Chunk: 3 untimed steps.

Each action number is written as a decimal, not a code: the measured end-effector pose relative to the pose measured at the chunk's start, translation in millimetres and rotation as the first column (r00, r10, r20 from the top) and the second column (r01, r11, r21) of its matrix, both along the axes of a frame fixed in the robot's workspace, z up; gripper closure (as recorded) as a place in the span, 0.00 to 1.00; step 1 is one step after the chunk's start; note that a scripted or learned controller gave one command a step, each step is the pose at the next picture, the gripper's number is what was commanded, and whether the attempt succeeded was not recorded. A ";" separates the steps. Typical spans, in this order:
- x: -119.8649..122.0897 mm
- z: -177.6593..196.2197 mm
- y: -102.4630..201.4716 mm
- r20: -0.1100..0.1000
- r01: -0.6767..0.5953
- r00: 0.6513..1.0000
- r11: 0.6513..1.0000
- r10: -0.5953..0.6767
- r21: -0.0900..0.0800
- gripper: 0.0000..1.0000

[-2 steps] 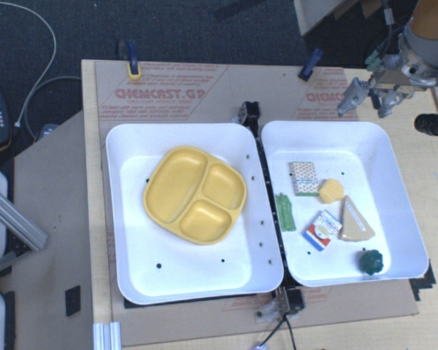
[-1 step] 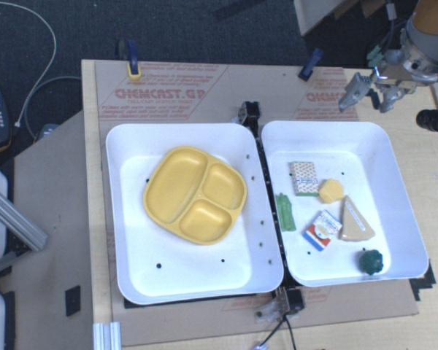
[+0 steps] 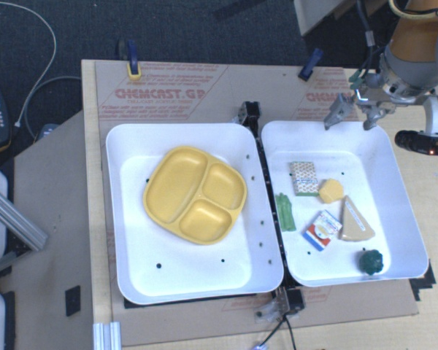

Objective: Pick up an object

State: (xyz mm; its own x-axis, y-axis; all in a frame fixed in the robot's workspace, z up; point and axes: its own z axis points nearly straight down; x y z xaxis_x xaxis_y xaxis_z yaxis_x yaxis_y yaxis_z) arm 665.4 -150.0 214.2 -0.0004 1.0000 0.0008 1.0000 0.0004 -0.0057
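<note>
Though upright, green stick (image 3: 285,212) untouched

The arm (image 3: 416,42) is finished in grey, with an orange band above the wrist. Dark cables are routed alongside. The gripper (image 3: 352,117) is fitted with two grey fingers.

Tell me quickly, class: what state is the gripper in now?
Gripper: open, holding nothing, above the right bin's far edge.

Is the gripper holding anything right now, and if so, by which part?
Nothing is held. The gripper hangs open over the right bin's far edge, with nothing between its fingers.
</note>
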 end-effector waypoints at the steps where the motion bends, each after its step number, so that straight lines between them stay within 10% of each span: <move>1: 0.5 -45.1 -6.2 0.000 0.001 1.000 1.000 -0.001 0.000 0.00; 2: -3.4 -101.5 3.4 0.000 -0.001 1.000 1.000 0.001 0.000 0.00; 3: -1.6 -87.1 3.1 0.008 -0.001 1.000 1.000 0.001 -0.001 1.00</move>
